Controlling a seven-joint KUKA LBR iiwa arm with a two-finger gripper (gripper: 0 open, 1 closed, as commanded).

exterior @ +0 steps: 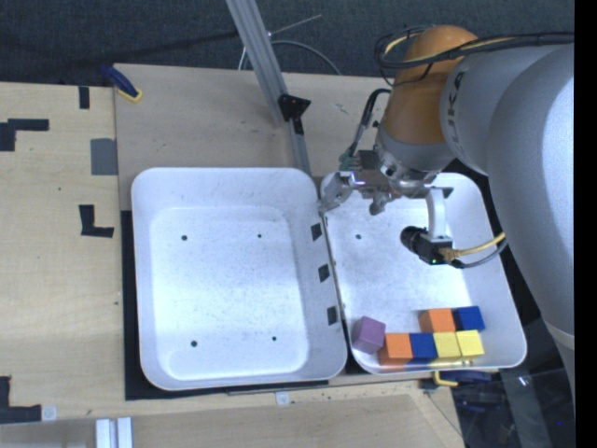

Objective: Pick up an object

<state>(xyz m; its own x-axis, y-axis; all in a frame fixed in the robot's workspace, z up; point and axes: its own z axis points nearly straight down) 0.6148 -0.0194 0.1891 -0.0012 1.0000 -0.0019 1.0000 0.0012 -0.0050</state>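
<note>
Pale wooden bench [56, 250], two shallow white bins side by side: left bin [224, 180] bare, right bin [499, 278] holding blocks. Grey arm [522, 129] with orange band [424, 91] reaching in from 3 o'clock, gripper [378, 192] hanging over the right bin's 11 o'clock corner, close to the shared rim. Cannot tell whether open or closed; nothing visible in its grasp.

Blocks gathered at the right bin's 6 o'clock edge, well apart from the gripper: purple block [369, 333] alone toward 7 o'clock, then a tight cluster of orange block [398, 345], blue block [423, 345], two yellow blocks [458, 344], with a second orange [436, 320] and a second blue [468, 317] just behind.

Progress, judged: nothing lifted yet; travel toward 6 o'clock, descent, closing and lifting all remaining.

Cluster's long axis running roughly 9 to 3 o'clock along the bin wall. Purple block turned slightly off that line, roughly cubic, no clear long axis. Probably the easiest pick, standing free of its neighbours.
</note>
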